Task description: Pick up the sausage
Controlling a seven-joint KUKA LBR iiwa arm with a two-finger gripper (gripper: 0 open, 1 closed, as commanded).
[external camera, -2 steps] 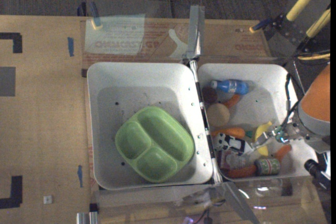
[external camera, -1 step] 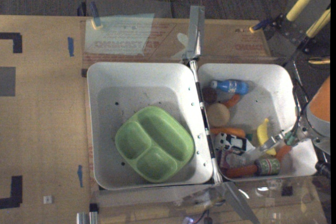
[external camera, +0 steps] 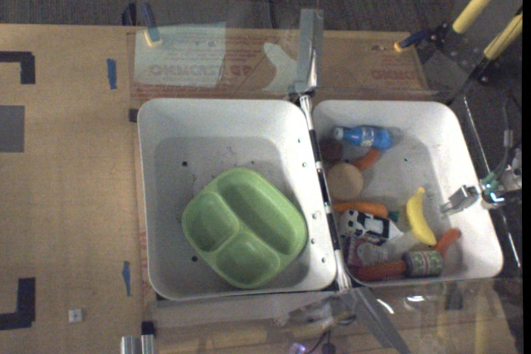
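Sausage [external camera: 380,270] in right bin [external camera: 473,152]

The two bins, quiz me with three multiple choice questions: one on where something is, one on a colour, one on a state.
1. Where is the green divided plate?
A. left bin
B. right bin
C. on the bench

2. What colour is the bottle in the right bin?
A. red
B. blue
C. yellow

3. How does the bottle sit?
A. upright
B. on its side
C. on the plate

Answers: 1 A, it rests on the floor of the left bin. 2 B, its body is blue. 3 B, it stretches lengthwise across the bin floor.
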